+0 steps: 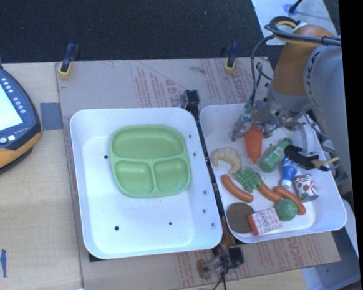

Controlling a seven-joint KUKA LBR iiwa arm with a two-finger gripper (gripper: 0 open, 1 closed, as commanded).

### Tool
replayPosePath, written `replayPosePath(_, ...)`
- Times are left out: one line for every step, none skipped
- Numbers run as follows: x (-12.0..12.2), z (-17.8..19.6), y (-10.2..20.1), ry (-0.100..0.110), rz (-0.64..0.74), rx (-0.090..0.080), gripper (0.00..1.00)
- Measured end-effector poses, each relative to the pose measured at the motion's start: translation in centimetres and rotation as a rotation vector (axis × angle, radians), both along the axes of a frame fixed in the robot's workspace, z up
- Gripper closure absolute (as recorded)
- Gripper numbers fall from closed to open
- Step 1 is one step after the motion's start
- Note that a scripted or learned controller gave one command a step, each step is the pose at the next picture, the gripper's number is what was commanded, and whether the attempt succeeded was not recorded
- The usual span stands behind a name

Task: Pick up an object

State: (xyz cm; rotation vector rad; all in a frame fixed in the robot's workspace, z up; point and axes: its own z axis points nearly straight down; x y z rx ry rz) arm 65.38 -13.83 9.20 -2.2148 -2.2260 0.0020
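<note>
My gripper hangs low over the far part of the right bin, with the grey arm and its orange band behind it at the upper right. Its two grey fingers stand spread apart, open. An orange carrot lies just in front of them, its top end in the gap between them; the fingers do not press on it. Close by lie a green bottle and a pale croissant.
The right bin also holds two sausages, a leafy green piece, a blue bottle, a small can, a green ball, a brown disc and a red carton. A green divided plate sits in the left bin. A control pendant lies far left.
</note>
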Motion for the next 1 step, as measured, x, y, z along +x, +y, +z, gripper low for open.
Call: replayPosePath(0.0,1.04,-0.11,0.001,0.002,-0.001,1.0)
